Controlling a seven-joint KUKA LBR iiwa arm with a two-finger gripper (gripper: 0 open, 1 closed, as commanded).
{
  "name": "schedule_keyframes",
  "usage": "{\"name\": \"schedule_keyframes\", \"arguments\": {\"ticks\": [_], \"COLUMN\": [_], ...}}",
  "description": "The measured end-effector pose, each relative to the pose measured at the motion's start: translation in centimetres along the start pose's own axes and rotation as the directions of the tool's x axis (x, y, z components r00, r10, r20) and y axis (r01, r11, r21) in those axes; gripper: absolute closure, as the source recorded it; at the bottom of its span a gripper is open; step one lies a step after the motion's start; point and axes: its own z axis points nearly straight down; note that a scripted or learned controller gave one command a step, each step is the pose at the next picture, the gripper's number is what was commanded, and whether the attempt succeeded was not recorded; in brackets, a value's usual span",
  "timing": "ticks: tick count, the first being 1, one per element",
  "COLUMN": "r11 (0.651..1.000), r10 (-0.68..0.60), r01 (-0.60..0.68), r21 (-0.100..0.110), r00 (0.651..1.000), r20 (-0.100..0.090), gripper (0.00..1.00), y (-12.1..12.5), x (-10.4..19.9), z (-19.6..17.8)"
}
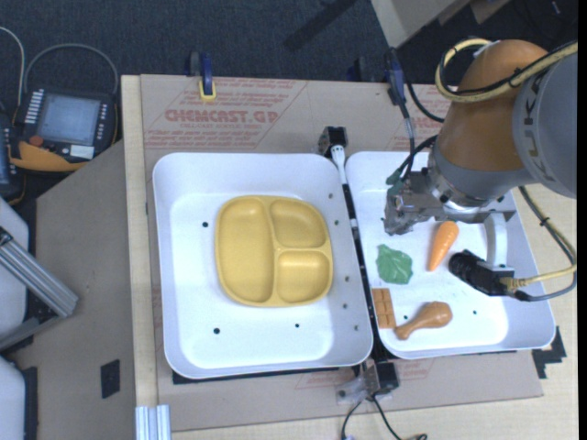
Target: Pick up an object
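Heads up, your claw (404, 211) sits low in the right bin (523, 333), just above the green leaf (394, 264) and beside the carrot (443, 244). Can't tell how it's set from this angle. Things are packed close there, with the drumstick (426, 318) and brown wafer (383, 308) nearby, so you could nudge a neighbour or skid off the flat leaf. The left bin (183, 246) holds a yellow plate (273, 249). The table (248, 104) is cardboard-topped, over dark floor.
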Motion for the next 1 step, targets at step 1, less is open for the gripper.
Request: {"name": "schedule_keyframes", "arguments": {"ticks": [1], "r11": [1.0], "r10": [-0.001], "r01": [0.001], "r21": [0.0], "r00": [1.0], "r20": [-0.001], "gripper": [1.0], "y": [1.42], "x": [5.75], "z": [-0.38]}}
